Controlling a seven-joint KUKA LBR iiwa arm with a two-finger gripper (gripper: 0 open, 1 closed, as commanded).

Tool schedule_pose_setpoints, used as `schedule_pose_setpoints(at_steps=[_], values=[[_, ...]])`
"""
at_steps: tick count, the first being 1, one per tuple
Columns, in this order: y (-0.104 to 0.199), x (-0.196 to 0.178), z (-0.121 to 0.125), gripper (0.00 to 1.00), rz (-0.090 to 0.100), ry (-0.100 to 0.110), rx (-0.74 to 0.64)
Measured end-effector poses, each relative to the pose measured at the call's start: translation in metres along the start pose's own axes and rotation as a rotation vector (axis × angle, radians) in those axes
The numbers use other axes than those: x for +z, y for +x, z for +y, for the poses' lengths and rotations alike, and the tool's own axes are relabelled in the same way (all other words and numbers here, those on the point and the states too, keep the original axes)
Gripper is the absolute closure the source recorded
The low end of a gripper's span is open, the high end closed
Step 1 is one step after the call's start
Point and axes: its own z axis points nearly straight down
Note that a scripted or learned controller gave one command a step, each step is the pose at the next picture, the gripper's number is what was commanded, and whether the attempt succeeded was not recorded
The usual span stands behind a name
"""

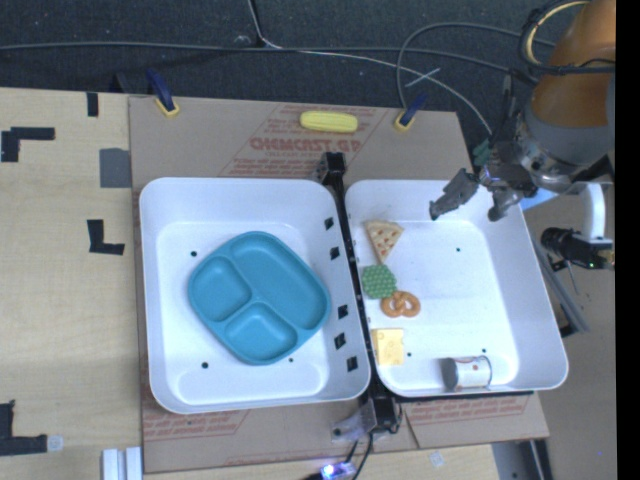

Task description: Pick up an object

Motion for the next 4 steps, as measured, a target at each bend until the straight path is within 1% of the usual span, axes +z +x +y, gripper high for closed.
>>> schedule_pose_setpoints(at_steps=[1, 2, 3, 4], values=[[0.000, -0.006, 0.002, 0.00, -0.001, -0.010, -0.003], [0.001, 0.058, -0.004, 0.00, -0.001, -0.004, -0.002], [-0.005, 0.120, -0.005, 0.00, -0.001, -0.004, -0.002], [-0.013, 0.177, -0.001, 0.00, -0.001, -0.004, -0.002]])
